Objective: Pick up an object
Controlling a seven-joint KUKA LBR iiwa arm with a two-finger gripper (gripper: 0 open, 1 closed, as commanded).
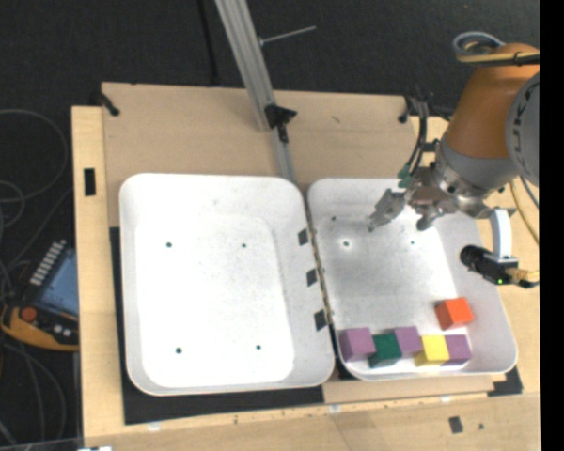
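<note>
My gripper [401,218] hangs over the far part of the right bin [376,261], its two grey fingers [385,209] spread open with nothing between them. An orange block [454,312] lies near the bin's right side. Along the bin's near edge sit a purple block [357,343], a green block [386,348], a second purple block [406,338], a yellow block [436,348] and one more purple block [458,347]. All the blocks lie well below the gripper in the view, apart from it.
The left bin [216,280] sits beside the right one, joined by small black clips [312,277]. A slanted metal pole [249,59] rises behind the bins. Cables and a handheld pendant [47,294] lie off the bench at left.
</note>
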